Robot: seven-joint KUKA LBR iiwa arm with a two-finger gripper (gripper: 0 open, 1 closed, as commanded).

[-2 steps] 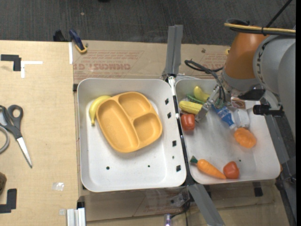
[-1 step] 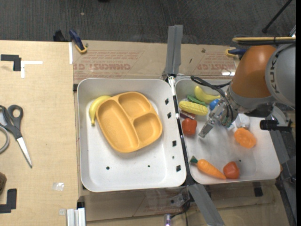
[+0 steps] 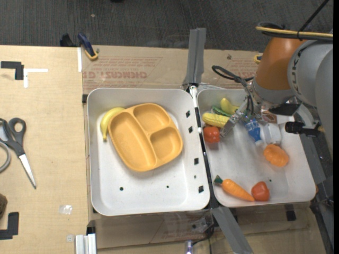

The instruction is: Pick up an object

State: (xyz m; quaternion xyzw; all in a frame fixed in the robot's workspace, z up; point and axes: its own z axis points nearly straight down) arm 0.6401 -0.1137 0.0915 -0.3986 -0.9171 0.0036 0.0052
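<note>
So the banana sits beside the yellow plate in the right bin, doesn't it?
Not quite: the banana does lie beside the yellow plate, but both are in the left bin, not the right one. The camera view shows it.

My arm [image 3: 312,67] is a thick, rounded shell of pale grey, with a glossy orange band [image 3: 275,62] bulging just above the wrist. Thin black cables [image 3: 229,74] loop off the wrist, a yellow line [image 3: 296,33] runs across the top of the orange part, and a dark knob [image 3: 296,127] sticks out from the grey casing lower down. My fingers [image 3: 233,121] are slim metal pieces, silver-grey with darker fittings behind them, too small and cluttered for me to make out screws or markings.
</note>
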